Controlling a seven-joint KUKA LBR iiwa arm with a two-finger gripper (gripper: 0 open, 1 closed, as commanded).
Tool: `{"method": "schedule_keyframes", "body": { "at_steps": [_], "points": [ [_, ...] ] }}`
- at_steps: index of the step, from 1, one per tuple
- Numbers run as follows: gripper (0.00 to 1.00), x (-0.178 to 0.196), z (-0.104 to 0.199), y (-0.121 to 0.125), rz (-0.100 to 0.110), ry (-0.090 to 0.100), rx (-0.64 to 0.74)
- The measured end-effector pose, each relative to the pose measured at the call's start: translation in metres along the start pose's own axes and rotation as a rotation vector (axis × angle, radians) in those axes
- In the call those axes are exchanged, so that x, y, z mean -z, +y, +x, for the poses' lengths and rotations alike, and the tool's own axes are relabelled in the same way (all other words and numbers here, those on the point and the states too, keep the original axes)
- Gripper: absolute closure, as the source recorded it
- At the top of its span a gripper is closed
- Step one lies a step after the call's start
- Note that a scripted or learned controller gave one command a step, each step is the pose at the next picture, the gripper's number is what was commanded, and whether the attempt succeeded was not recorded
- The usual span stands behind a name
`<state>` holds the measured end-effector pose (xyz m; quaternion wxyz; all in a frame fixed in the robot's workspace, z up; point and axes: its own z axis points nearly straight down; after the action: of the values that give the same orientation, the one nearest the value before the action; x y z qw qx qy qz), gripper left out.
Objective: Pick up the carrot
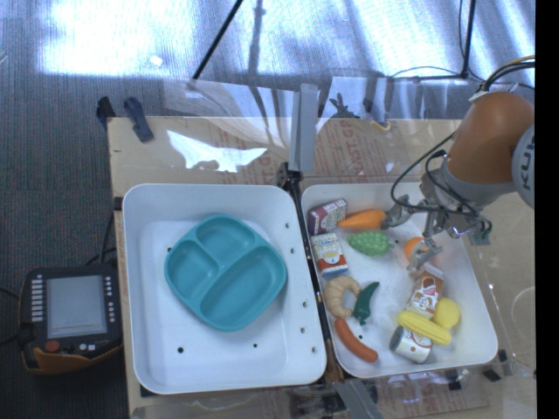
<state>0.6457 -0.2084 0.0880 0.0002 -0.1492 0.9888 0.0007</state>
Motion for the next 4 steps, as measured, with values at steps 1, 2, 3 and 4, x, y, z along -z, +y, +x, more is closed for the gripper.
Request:
{"method": "schedule_keyframes", "body": {
  "at_steps": [1,2,3,4],
  "points": [
    [0.0,0.001,0.029,0.011,0.0,-0.004,-0.066],
    [1.0,0.012,0.027,0.013,0.001,-0.008,-0.062],
    [1.0,0.0,-0.002,0.044,0.001,-0.004,-0.27],
    [1.0,0.0,0.056,0.04,0.0,0.0,-0.448]
  ]
}}
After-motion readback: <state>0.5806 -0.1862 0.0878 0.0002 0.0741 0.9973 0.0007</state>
